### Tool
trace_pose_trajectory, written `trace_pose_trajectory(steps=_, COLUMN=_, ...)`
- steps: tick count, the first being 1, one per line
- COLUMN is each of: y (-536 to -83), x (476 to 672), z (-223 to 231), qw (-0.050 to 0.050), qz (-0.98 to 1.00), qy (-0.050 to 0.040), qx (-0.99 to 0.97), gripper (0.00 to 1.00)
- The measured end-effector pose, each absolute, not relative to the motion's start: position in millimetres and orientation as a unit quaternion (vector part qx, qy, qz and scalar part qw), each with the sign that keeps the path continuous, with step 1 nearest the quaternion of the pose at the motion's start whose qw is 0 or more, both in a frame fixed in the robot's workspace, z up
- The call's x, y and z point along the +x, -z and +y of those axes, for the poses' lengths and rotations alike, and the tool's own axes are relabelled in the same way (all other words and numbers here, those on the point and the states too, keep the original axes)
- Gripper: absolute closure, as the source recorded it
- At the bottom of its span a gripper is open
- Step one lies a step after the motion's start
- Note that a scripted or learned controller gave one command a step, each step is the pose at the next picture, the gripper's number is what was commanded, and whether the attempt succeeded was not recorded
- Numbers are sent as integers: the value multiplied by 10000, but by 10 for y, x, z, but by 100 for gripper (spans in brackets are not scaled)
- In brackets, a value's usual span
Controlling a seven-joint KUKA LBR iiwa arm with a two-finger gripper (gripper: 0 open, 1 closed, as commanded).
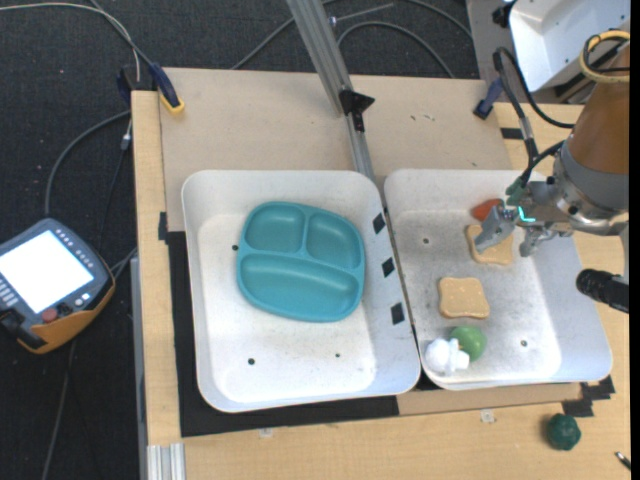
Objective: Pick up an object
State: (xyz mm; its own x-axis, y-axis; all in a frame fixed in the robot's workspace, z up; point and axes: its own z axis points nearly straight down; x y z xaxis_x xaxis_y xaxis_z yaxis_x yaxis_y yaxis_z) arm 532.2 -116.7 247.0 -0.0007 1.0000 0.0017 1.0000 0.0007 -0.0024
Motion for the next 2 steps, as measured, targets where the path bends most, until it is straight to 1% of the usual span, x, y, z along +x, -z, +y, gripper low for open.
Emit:
trace_pose_trajectory(steps=1, y=-2475, x=5325, z=-1167, qw=9, qz=-7075, qy=2, qx=-7067, gripper=0)
trace_pose_trajectory(steps=2, y=-1872, x=5281, z=-1222, qw=33, qz=-7066, qy=-16, qx=-7076, gripper=0)
